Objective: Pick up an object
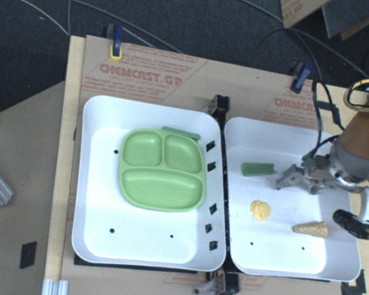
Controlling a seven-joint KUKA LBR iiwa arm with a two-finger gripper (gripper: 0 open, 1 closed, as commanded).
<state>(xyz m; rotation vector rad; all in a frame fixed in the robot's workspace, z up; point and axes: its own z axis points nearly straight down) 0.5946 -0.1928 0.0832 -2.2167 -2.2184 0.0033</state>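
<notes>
Right bin: one green block, one yellow lump, one cone; jaws spread, unladen.

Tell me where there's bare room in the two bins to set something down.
Left bin: the front strip below the green plate. Right bin: the front strip below the yellow lump and cone. Crowded near the tool and green block.

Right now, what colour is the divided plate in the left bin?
Light green; the camera view shows the divided plate clearly.
</notes>
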